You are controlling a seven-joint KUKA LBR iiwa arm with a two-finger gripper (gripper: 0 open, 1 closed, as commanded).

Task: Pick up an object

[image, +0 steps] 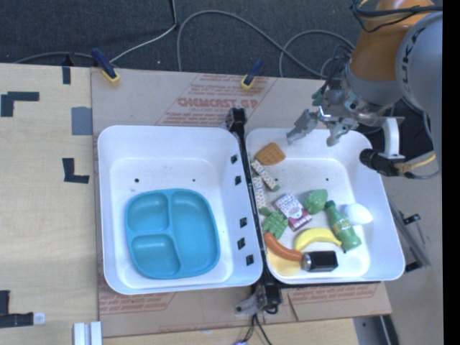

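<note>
Black can (320,260) and banana (316,237) crowd the right bin's (384,214) near edge, well below the gripper (319,129), which hangs spread open, holding nothing, above that bin's far rim; bare floor lies beneath it.

Both white bins (115,192) are looking like smooth, slightly glossy plastic, and the blue divided tray (172,233) is showing a soft satin sheen. Underneath, the cardboard sheet (208,103) is reading matt and papery beside pale wood-grain bench (39,214). The banana (318,238) and green bottle (341,226) are gleaming like moulded plastic. The arm's orange band (392,34) is shining glossy.
</note>
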